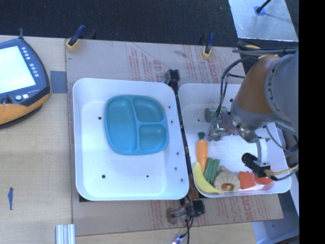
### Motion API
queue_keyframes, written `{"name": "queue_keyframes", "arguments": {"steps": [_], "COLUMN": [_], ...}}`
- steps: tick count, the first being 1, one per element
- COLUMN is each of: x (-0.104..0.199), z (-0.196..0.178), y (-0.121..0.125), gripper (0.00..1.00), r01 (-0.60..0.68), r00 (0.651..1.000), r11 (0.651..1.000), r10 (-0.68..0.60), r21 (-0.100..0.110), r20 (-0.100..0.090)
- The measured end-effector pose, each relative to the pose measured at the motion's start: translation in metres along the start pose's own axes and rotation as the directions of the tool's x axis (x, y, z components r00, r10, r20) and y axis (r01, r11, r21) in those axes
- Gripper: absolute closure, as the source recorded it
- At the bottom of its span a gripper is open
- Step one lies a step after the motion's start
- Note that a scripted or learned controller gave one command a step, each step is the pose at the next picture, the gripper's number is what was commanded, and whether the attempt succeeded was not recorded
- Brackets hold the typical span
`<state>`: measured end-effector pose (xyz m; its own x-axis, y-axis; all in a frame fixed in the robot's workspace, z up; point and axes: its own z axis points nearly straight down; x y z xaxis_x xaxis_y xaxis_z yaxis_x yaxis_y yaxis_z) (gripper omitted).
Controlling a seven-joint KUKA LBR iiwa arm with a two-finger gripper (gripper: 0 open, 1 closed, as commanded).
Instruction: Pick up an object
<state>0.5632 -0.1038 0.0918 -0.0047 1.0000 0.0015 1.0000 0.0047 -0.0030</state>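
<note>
I see a blue plate [136, 124] in the left bin [81, 151]. Along the right bin's [190, 93] front edge lie a carrot [202, 151], banana [202, 181] and red block [247, 180]. The gripper [217, 128] hovers near the bin's left edge; its grip I cannot tell.

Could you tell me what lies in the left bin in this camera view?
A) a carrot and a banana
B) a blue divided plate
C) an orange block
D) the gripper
B: the blue divided plate lies alone in the left bin, while the carrot, banana and orange block sit in the right bin.
</note>
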Motion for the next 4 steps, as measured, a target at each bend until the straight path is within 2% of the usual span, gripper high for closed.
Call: {"name": "queue_keyframes", "arguments": {"steps": [1, 2, 3, 4], "x": [-0.001, -0.045, -0.031, -0.031], "z": [0.000, 0.000, -0.001, -0.011], "y": [0.000, 0.040, 0.093, 0.093], "gripper": [0.00, 0.00, 0.00, 1.00], "r01": [-0.001, -0.002, -0.001, 0.006], "r00": [1.000, 1.000, 1.000, 1.000], "r11": [1.000, 1.000, 1.000, 1.000], "r10": [0.001, 0.002, 0.001, -0.006], "r21": [0.001, 0.000, 0.000, 0.002], "r20": [0.000, 0.001, 0.001, 0.001]}}
